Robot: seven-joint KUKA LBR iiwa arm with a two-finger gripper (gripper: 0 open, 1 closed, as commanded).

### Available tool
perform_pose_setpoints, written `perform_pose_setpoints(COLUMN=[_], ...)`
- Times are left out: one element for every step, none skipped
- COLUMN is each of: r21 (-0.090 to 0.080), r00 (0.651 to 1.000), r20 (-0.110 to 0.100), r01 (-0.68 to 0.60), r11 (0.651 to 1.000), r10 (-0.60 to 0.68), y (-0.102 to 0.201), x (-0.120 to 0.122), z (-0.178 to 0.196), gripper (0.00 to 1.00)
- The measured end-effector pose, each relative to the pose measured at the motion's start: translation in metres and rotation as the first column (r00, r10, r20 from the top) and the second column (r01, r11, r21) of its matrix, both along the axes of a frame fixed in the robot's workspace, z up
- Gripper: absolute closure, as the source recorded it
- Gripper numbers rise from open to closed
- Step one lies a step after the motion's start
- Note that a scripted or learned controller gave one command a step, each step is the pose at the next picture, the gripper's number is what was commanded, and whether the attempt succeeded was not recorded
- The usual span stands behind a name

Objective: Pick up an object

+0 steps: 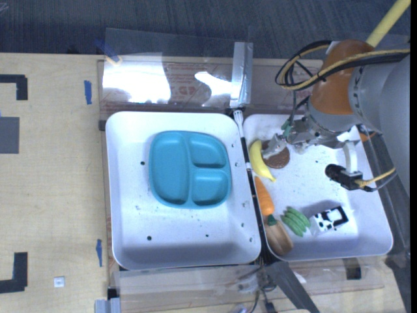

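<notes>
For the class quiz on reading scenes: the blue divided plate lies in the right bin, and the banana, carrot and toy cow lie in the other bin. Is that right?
Not quite. The camera view shows the blue divided plate in the left bin. The banana, carrot and toy cow lie in the right bin.

A blue divided tray [190, 169] lies in the left white bin [124, 233], near its middle. Behind both bins a clear plastic sheet [166, 77] stands along the back, glaring with reflected light. The pale wooden counter [49, 194] at left carries black corner marks [15, 87] and what look like blue tape strips [88, 91].
</notes>
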State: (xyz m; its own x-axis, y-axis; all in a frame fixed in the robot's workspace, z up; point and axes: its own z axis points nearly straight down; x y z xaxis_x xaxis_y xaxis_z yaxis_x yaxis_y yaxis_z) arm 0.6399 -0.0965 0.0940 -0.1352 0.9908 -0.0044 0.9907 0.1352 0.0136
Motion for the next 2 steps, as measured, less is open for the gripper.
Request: perform_pose_setpoints(r21=[0.005, -0.003], r00=[0.999, 0.998], r20=[-0.006, -0.004], r01=[-0.054, -0.06], r11=[0.999, 0.998], r10=[0.054, 0.06], y=[-0.0097, -0.0051], x=[0.0304, 0.0294], z=[-0.0012, -0.0011], gripper=[0.0, 0.0])
